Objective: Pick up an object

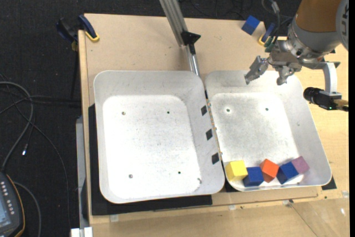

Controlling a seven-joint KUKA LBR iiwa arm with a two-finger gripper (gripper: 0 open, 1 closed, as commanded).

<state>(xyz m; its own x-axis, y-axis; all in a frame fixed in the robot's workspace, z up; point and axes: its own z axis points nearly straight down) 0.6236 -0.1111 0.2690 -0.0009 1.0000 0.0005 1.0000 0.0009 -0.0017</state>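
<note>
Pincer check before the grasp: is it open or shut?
Open: the pincer hangs over the right bin's far edge, fingers spread, nothing between them.

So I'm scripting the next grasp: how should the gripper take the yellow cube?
Probably from above, fingers on the yellow cube's far and near faces: its left side sits against the bin wall, and a blue cube crowds its right.
</note>
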